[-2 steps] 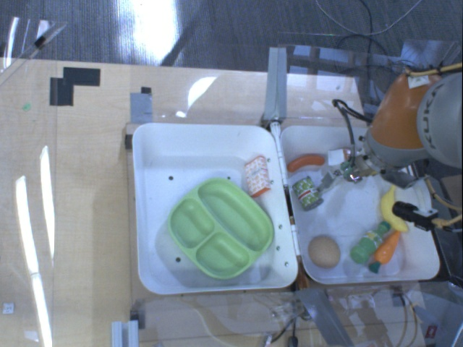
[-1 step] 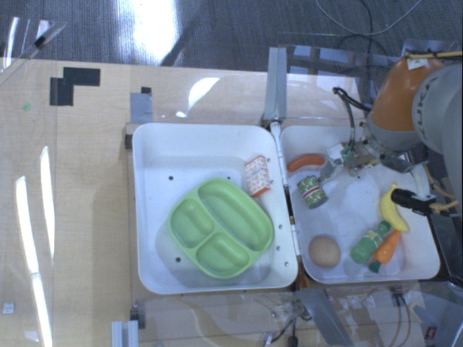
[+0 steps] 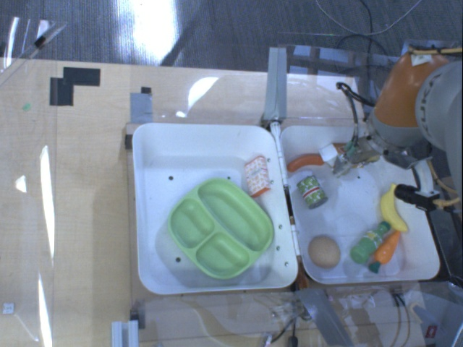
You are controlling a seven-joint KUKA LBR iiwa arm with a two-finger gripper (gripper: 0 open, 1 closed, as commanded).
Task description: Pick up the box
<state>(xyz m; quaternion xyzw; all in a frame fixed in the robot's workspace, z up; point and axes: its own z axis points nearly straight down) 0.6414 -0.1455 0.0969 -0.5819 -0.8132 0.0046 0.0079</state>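
The box (image 3: 256,176) is a small red-and-white carton. It lies in the left bin (image 3: 152,194) close to its right wall, just beyond the green plate (image 3: 221,228). My gripper (image 3: 346,162) hangs over the back of the right bin (image 3: 427,262), well to the right of the box and apart from it. It is next to an orange sausage-shaped item (image 3: 304,162), and a small white piece (image 3: 329,152) shows at the gripper's left side.
The green plate has three compartments and fills the middle of the left bin. The right bin holds a green-labelled can (image 3: 311,191), a tan ball (image 3: 324,252), a green bottle (image 3: 370,243), a carrot (image 3: 388,247) and a banana (image 3: 393,208). A ridge (image 3: 283,194) separates the bins.
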